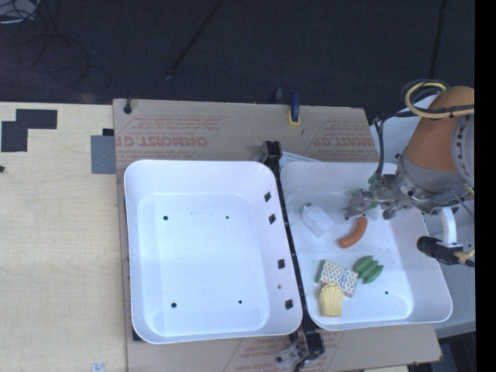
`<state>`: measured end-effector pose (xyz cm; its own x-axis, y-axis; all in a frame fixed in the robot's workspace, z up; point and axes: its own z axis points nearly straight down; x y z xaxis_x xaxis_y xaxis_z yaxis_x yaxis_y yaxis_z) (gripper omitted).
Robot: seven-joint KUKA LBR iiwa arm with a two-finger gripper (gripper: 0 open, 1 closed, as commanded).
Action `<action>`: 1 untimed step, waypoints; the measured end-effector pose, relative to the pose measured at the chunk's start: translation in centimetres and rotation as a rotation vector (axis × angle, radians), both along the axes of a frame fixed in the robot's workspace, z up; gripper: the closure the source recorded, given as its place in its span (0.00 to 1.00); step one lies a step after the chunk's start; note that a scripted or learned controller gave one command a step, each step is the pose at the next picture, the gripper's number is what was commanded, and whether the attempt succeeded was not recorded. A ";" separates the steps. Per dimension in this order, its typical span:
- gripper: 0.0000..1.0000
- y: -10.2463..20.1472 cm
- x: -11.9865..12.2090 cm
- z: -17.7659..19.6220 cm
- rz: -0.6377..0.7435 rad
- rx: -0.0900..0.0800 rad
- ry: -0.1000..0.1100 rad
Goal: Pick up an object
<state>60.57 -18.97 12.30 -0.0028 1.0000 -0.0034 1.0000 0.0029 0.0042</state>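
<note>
In the right bin, an orange sausage-shaped piece lies near the middle. A pale translucent block rests to its left. Toward the front sit a green pod-like piece, a small patterned pouch and a yellow ridged piece. My gripper reaches in from the right and hangs low over the bin's far half. It is just above and right of the orange piece's upper end. Nothing shows between its tips.
The left bin lies beside the right one, with a black divider strip between them. A cardboard sheet lies under both bins. The grey arm with its orange band crosses the right bin's far right corner.
</note>
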 end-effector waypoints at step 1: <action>0.00 3.4 -0.5 -2.2 -0.003 0.002 0.004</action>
